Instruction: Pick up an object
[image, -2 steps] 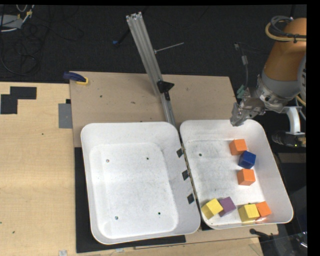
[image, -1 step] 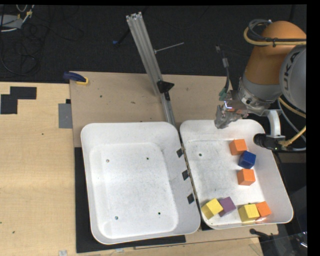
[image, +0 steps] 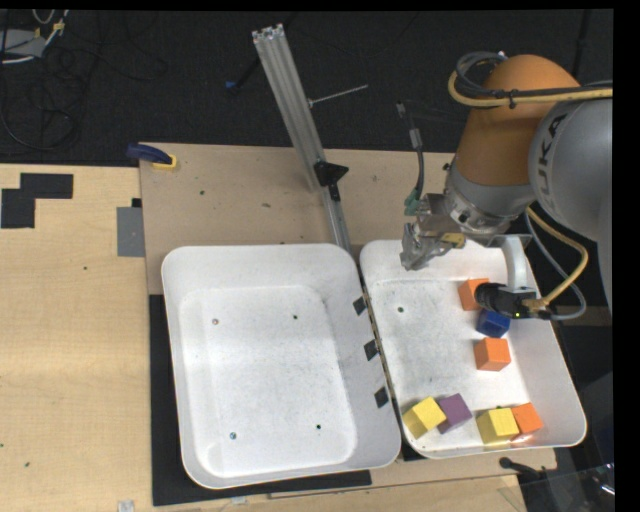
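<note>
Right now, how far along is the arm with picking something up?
Done: the gripper is over the back edge of the right bin. In hand: nothing shows between its fingers. Left: the whole pick. All the blocks lie in the bin: an orange block, blue block, second orange block, and at the front a yellow block and purple block.

2 white bins sit side by side on a wooden bench (image: 70, 300). The left bin (image: 190, 290) lies on a black mat (image: 160, 400). A slanted metal rail (image: 295, 110) rises behind them. A blue-handled clamp (image: 150, 154) grips the bench's far edge, near black patches (image: 35, 195).
</note>
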